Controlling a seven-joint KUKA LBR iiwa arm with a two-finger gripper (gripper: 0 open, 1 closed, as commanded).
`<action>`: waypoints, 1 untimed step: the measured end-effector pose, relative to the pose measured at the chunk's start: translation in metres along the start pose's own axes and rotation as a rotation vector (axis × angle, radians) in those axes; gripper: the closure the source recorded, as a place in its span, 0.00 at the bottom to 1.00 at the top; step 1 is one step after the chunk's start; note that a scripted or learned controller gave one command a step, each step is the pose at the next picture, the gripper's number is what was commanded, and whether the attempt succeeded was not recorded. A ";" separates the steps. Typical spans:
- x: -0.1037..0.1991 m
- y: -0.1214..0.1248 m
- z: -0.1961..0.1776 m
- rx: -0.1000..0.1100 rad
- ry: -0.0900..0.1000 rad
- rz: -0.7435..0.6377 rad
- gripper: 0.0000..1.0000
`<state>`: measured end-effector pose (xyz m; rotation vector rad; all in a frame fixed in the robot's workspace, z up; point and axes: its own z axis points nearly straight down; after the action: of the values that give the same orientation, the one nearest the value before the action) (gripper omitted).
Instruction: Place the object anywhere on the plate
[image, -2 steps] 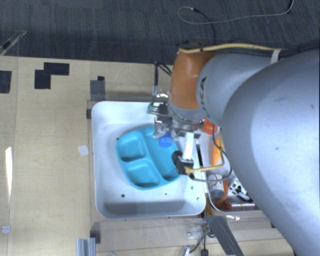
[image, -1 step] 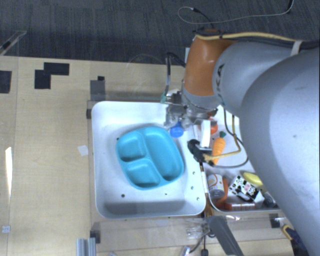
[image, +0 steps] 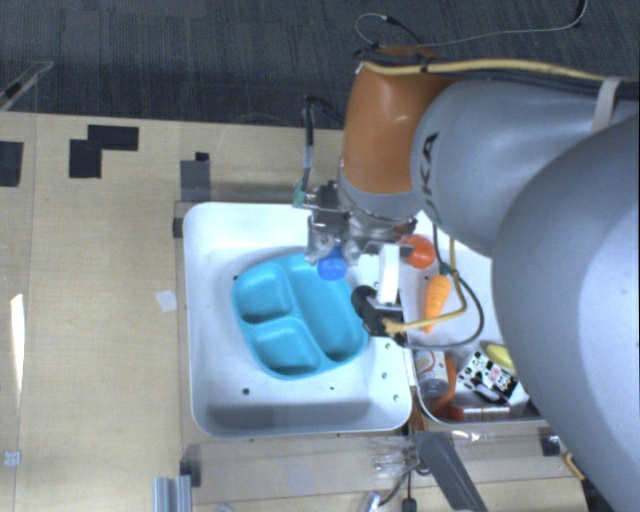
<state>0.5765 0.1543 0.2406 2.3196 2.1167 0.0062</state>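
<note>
Above the plate's (image: 295, 330) upper right corner, a small blue ball (image: 331, 267) sits at the tip of the claw (image: 330, 258), seemingly pinched there. Below it the blue three-compartment plate lies in the left bin (image: 205, 330); the right bin (image: 425, 400) holds a carrot (image: 438, 296) and clutter.

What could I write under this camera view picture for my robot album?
Grey KUKA arm's gripper hovers by a small blue object above the blue divided plate in the left white bin.
</note>
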 end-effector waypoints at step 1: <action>-0.029 -0.020 -0.028 0.000 -0.001 -0.095 1.00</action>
<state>0.5541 0.1268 0.2689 2.2158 2.2242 0.0045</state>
